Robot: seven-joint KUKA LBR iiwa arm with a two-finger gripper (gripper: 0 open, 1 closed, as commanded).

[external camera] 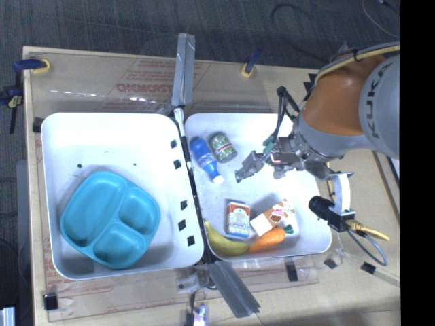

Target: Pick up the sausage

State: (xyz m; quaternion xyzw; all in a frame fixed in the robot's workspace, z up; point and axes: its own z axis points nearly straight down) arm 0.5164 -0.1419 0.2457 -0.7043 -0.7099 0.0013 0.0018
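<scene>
Best to settle on the target first, then descend straight, centred across its narrow side, clear of neighbours. Cannot tell where the sausage lies among the clutter in the right bin point(217, 195): bottle point(204, 157), can point(221, 147), banana point(225, 243), carrot point(268, 238). Cannot tell the state of the gripper point(250, 168) either; hangs just right of the bottle.

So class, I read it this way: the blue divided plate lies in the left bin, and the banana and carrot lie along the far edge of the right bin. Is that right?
Not quite. The camera view shows the banana and carrot along the near edge of the right bin, not the far edge. The blue divided plate does lie in the left bin.
</scene>
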